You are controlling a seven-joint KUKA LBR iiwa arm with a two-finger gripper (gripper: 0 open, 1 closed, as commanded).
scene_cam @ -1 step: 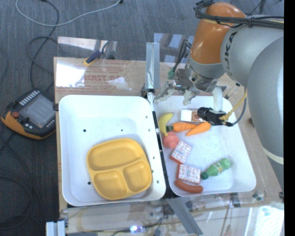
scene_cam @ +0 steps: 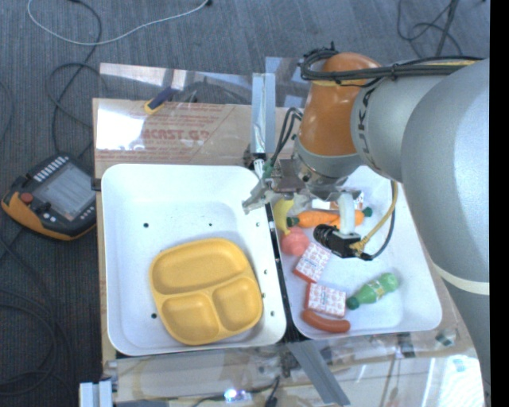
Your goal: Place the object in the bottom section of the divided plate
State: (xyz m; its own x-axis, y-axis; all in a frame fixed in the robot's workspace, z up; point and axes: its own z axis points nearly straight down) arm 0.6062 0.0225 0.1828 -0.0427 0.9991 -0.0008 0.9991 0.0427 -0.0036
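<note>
Camera view: pincer (scene_cam: 280, 208) above toy-filled right bin (scene_cam: 413, 312).

Faint red lettering on the cardboard sheet (scene_cam: 171, 135) is too blurred to read.

A: What carries the things?
B: A bench (scene_cam: 119, 171) with a brown, printed top surface, seen at a slant from above. Dark carpeted floor (scene_cam: 48, 79) surrounds it.

A: What lies directly on the bench?
B: Two shallow white bins, side by side and touching along their inner rims. The left bin (scene_cam: 127, 207) takes up the bench's left half; the right bin (scene_cam: 413, 310) sits just beside it. A small yellow-and-blue item (scene_cam: 159, 100) lies at the bench's far edge, too small to identify.

A: And directly on the floor?
B: An orange-and-black handheld pendant (scene_cam: 49, 197) left of the bench, with thin cables (scene_cam: 71, 24) trailing nearby.
</note>
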